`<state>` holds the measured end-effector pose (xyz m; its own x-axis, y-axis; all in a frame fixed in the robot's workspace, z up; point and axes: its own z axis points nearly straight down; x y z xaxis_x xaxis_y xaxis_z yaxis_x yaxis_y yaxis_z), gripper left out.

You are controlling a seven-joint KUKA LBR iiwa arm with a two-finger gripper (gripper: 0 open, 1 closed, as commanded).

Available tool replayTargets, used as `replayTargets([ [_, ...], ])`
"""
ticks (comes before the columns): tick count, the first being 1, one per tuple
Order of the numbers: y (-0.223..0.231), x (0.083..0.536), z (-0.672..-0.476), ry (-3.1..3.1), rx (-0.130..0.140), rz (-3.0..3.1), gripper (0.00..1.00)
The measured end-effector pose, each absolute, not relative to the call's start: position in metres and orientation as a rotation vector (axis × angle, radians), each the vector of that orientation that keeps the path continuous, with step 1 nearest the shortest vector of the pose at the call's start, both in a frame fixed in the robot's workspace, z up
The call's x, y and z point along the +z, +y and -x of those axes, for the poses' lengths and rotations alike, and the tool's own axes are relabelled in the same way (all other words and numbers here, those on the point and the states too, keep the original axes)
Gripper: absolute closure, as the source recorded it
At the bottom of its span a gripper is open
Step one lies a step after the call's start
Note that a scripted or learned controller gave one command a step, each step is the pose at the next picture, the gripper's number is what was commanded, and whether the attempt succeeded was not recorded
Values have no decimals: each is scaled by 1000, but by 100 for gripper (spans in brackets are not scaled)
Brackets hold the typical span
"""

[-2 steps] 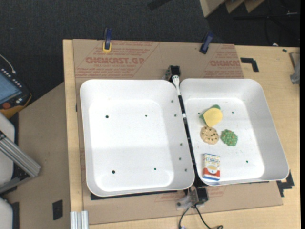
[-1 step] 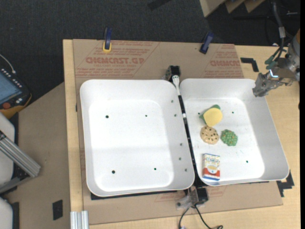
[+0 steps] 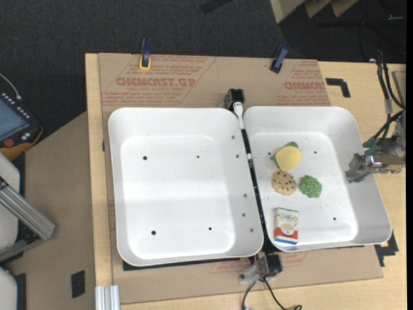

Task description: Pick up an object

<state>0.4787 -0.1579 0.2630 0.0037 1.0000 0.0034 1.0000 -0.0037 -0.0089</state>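
While the gripper [image 3: 359,168] waits at the right bin's [image 3: 348,124] edge, fingers unclear, four toys sit bunched inside.

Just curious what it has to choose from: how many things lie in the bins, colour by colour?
Yellow: 1, a round yellow piece
Tan: 1, a cookie
Green: 1, a bumpy green piece
White, red and blue: 1, a small carton
Total: 4

Two white bins sit side by side on a brown cardboard sheet [image 3: 193,76] printed with red lettering. The left bin [image 3: 129,134] touches the right bin [image 3: 342,124] along their shared edge. Beyond the left bin, two blue clamps [image 3: 145,51] grip the cardboard's far edge.
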Motion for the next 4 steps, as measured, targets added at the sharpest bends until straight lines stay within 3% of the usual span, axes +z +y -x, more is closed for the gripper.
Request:
replayTargets([
  [1,-227,226,-478,-2213,3,2225,100],
  [2,-225,401,-505,-2240,-13,2233,100],
  [3,-181,285,-520,-2219,5,2209,100],
  [4,-91,259,-520,-2227,0,2206,100],
])
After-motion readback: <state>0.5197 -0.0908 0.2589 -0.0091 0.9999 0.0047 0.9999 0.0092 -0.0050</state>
